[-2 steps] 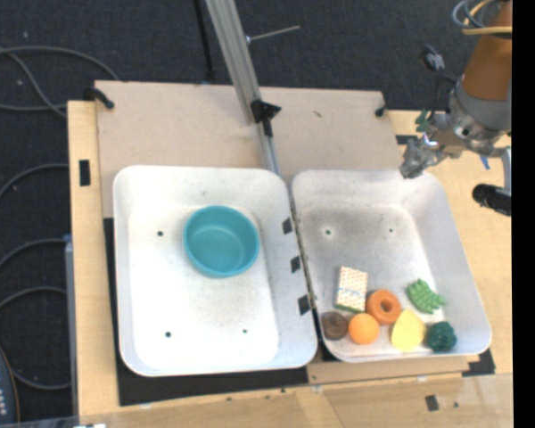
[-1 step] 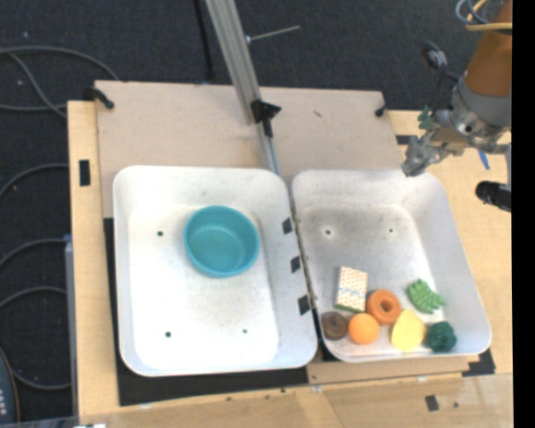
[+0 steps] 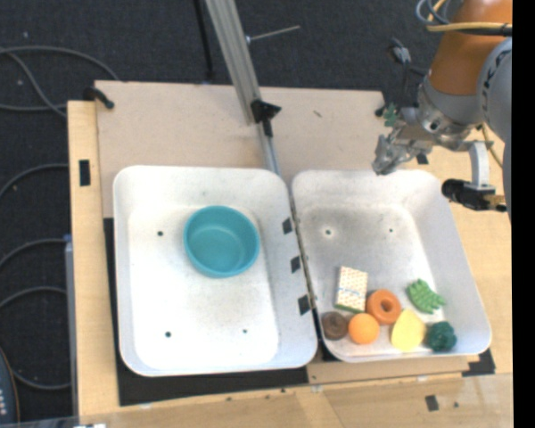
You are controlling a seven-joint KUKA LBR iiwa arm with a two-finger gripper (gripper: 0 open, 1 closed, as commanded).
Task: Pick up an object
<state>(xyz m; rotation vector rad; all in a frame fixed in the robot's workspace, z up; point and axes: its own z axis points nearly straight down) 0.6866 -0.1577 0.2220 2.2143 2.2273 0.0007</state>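
At the right bin's (image 3: pixel 446 239) near edge, small objects cluster: a brown ring (image 3: pixel 335 325), an orange ball (image 3: pixel 364 329), a yellow piece (image 3: pixel 407 331) and a green lump (image 3: pixel 441 336). The left bin (image 3: pixel 143 266) holds a teal bowl (image 3: pixel 221 240). Tan bench (image 3: pixel 178 123), dark floor (image 3: pixel 71 25) with cables. The gripper (image 3: pixel 394 157) hangs over the right bin's far rim; I cannot tell how its jaws stand.

From my screen the light is even and fairly bright, coming from above. Both white bins (image 3: pixel 205 185) look slightly washed out, shadows stay soft and short, and the whole picture is a little grainy and soft.
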